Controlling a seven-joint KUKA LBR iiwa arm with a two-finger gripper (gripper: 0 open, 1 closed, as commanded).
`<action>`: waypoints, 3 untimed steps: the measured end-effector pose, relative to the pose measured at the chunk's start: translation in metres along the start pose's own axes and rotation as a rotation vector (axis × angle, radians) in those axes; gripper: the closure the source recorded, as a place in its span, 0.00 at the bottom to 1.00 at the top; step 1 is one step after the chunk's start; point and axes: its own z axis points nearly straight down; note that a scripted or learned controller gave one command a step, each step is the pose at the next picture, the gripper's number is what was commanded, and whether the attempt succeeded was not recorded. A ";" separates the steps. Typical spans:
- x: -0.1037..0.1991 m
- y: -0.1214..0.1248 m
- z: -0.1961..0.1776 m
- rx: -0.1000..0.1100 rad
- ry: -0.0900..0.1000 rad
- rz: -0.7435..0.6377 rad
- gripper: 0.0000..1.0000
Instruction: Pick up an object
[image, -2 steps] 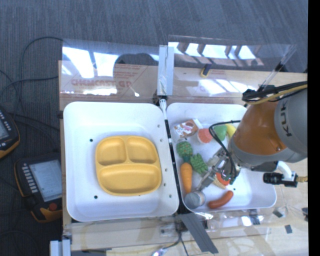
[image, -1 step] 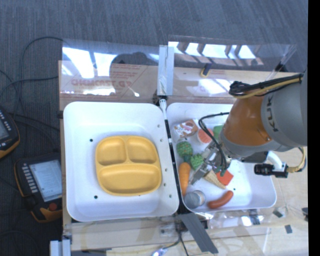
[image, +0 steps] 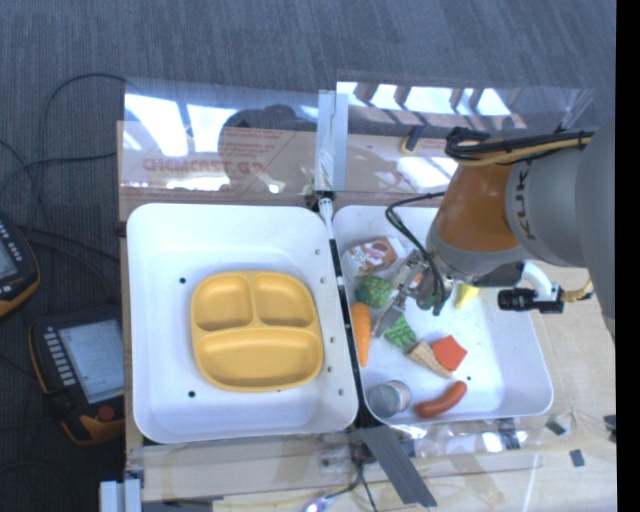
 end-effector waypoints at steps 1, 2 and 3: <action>-0.001 0.000 -0.011 0.002 -0.004 -0.001 1.00; 0.058 0.027 -0.093 0.007 0.009 0.251 1.00; 0.005 0.087 -0.175 0.011 0.004 0.534 1.00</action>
